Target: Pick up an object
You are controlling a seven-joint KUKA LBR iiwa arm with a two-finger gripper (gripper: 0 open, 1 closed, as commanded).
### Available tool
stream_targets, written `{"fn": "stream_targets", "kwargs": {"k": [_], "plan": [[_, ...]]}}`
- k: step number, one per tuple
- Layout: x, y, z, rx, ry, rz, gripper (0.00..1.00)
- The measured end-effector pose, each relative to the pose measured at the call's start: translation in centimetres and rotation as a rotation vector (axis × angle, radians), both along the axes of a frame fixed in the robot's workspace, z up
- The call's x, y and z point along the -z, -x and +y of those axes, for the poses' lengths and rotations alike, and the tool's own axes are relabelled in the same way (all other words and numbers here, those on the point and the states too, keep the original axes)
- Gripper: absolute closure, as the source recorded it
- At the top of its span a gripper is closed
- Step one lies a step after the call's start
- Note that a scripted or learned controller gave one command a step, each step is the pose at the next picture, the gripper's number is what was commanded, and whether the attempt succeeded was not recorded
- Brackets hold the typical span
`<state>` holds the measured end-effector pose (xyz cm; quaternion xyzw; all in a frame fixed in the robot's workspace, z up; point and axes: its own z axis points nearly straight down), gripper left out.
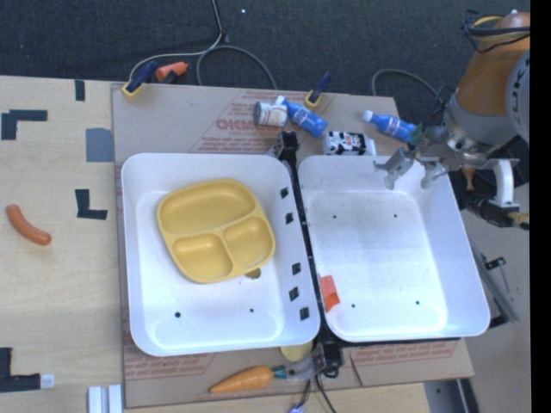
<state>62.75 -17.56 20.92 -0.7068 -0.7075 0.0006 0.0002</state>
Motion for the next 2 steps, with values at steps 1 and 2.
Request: {"fn": "stream_targets", "kwargs": {"k": [1, 2], "plan": [[11.3, 3.5, 7.5, -0.004, -0.006, 0.012, 0.0], [1.9, 0.3, 15.3, -0.009, -0.003, -0.01, 0.0]]}}
